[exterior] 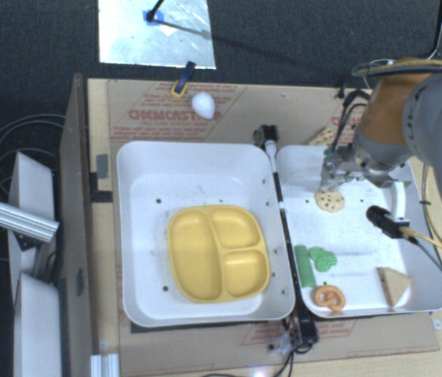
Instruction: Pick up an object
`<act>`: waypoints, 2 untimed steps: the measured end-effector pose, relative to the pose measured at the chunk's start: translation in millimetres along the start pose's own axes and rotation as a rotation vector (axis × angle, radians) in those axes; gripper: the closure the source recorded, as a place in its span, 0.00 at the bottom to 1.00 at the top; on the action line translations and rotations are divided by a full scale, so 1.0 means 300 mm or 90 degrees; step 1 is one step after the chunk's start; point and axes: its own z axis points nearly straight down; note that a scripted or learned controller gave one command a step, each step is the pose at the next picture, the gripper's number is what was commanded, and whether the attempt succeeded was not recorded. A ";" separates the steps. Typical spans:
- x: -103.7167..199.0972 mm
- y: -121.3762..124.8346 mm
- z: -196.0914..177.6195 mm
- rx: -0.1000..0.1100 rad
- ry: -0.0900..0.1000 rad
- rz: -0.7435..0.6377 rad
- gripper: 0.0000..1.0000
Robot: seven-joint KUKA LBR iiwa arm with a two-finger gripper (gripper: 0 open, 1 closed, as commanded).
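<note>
Cardboard-lined table (228,104) w/ two shallow white bins, seen from above: the grey-and-orange arm reaches in from the right, its tool (331,183) poised just over a round speckled cookie (330,202) in the right bin (362,238). The cookie lies flat on the bin floor toward the far-left corner, clear of the walls. Whether the tool is released or clenched can't be told from this angle; nothing is visibly in its grasp. Other items sit well apart along the bin's near edge: green veg piece (315,259), pretzel (330,298), tan wedge (393,285). The left bin (150,187) carries a yellow divided plate (219,252). Step in hand looks to be the descent onto the cookie. To do it well: ctr the tool over the disc, drop straight to the floor, grip across its width. It's thin & flat, so a shallow or off-ctr grip would likely slip off the rim.
</note>
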 end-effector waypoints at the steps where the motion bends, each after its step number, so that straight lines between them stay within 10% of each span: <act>1: -0.188 -0.068 -0.145 0.008 -0.001 0.005 1.00; 2: -0.175 -0.066 -0.136 0.009 0.000 0.002 0.00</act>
